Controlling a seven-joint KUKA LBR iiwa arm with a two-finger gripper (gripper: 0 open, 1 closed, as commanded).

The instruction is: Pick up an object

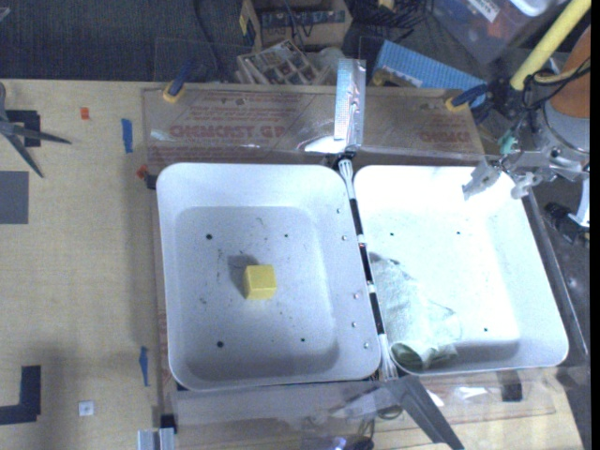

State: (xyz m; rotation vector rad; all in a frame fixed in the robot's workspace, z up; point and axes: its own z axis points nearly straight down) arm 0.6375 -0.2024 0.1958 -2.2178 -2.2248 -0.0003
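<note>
Camera view: light wood-coloured table (75,279) w/ two shallow white plastic bins side by side, seen from above at a slant. Left bin (187,195) has a speckled grey floor w/ a few small dark holes; a small yellow cube-shaped block (261,282) sits near its middle, apart from all walls, casting a short shadow to its upper left. Right bin (534,279) is brightly lit; a crumpled white-grey cloth (403,293) lies along its left side, beside the divider between bins, and a rolled greenish-white bundle (422,352) sits in the near left corner, touching the cloth's lower end. Behind the bins stand clear plastic panels (244,125) w/ faint red lettering, joined by a shiny metal post (349,101). Blue tape strips (127,135) and a small red mark (85,113) dot the table at left; dark flat pieces lie at its left edge. Background is cluttered: cables, a blue ribbed box (412,66), a yellow tube (555,36) at top right.

Arm enters from the right edge, upper part; grey metal end effector (497,178) sits over the far right corner of the right bin, well apart from the yellow block. It has hold of nothing that can be seen; how far open it is, cannot tell — too small and blurred.
</note>
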